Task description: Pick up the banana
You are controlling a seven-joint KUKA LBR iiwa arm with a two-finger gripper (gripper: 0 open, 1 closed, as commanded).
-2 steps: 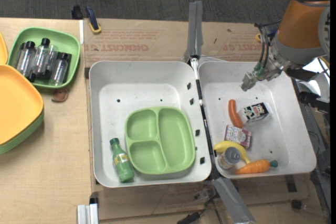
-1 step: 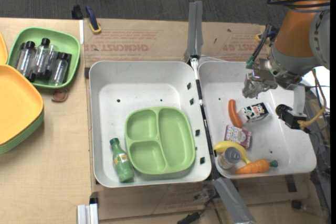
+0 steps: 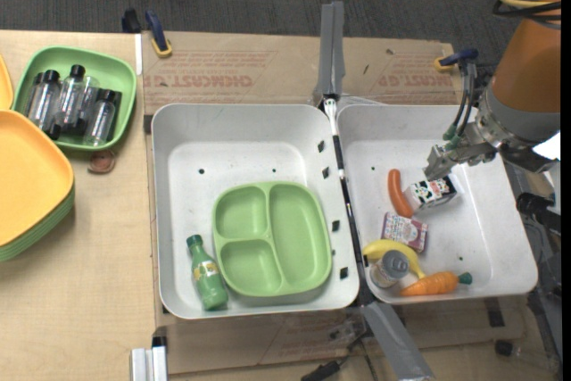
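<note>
Banana [image 3: 395, 252]: near left corner of the right bin [image 3: 500, 277], touching a round container [image 3: 391, 270], beside the carrot [image 3: 428, 284].
Gripper [image 3: 443, 163]: over the far part of that bin, by a small carton [image 3: 433, 191]; claw state cannot be told.
Advice: travel nearward and left, descend across the banana's curve, avoid the pink packet [image 3: 405, 231].

I had one fixed camera above the bench [image 3: 89, 299], looking down at a slant, both white bins [image 3: 178, 138] filling centre and right frame, moderately close.
</note>
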